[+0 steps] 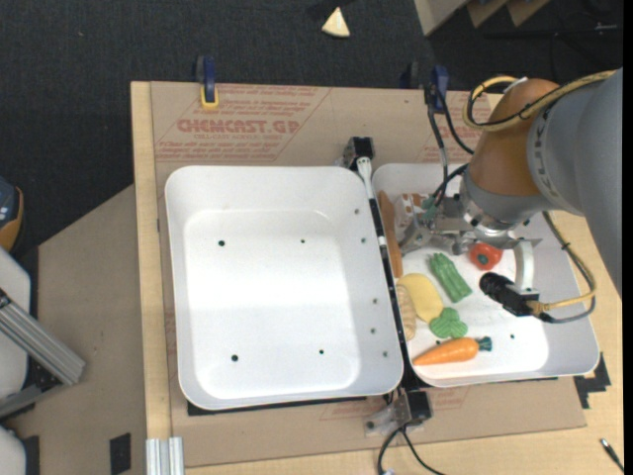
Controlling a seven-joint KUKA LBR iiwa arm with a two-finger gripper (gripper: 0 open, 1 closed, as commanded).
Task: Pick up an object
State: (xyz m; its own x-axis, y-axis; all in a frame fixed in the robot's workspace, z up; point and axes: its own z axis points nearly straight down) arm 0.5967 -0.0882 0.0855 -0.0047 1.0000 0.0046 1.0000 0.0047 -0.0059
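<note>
My gripper (431,228) hangs low over the back of the right bin (554,356), under the orange wrist band. Just in front of it lie a green ridged cucumber (451,276) and a small red tomato (484,256). Further forward sit a pale yellow piece (420,296), a green leafy piece (447,323) and an orange carrot (450,352) with a green tip. A brown stick-like thing (393,237) lies along the bin's left wall, close to the gripper. The arm hides the bin's far right corner.
The left bin (198,206) stands beside the right one, their rims touching at a black clip (360,152). Both rest on a brown board (247,117) held by blue clamps (207,72) at the back.
</note>
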